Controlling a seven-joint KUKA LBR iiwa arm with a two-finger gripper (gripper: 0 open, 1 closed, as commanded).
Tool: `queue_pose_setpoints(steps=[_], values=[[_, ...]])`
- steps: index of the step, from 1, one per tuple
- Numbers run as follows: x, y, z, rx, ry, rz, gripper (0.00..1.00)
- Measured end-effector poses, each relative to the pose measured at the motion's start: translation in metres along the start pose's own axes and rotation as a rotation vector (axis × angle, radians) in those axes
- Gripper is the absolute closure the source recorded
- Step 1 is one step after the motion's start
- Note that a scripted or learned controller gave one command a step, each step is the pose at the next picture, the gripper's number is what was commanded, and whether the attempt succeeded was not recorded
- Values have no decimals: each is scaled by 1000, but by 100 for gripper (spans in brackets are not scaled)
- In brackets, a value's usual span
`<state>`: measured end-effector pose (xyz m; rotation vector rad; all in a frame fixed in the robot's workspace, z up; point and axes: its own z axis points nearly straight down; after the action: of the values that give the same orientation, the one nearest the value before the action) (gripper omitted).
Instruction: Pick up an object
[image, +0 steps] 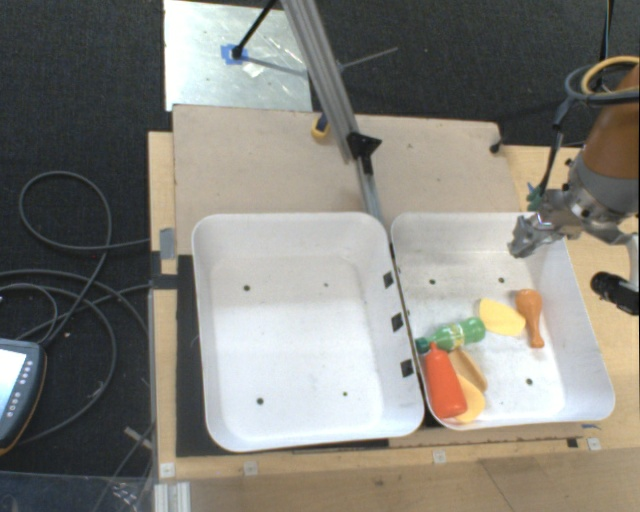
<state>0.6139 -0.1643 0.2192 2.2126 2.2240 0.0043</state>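
Note:
The right bin (500, 260) holds several small toys near its front. A red bottle shape (444, 381) lies by the divider, with a green bottle (455, 335) above it and a tan and yellow piece (470, 380) beside it. A yellow lemon-like piece (501, 318) and an orange drumstick-like piece (531, 315) lie further right. My gripper (524, 240) hangs over the bin's back right corner, well behind the toys. Nothing shows between its tips.
The left bin (290, 330) sits beside the right one, with black clips (397, 322) along the shared rim. A grey slanted pole (335, 90) crosses the board behind. Cables (70, 270) and a tablet (15, 385) lie on the floor at left.

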Motion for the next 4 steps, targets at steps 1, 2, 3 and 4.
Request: queue_pose_setpoints(steps=[1,2,3,4], values=[[53,-10,-11,3,3,-5,100],[98,-8,-7,4,3,-5,100],[155,-9,0,4,4,-6,100],[208,-11,-14,3,4,-6,100]])
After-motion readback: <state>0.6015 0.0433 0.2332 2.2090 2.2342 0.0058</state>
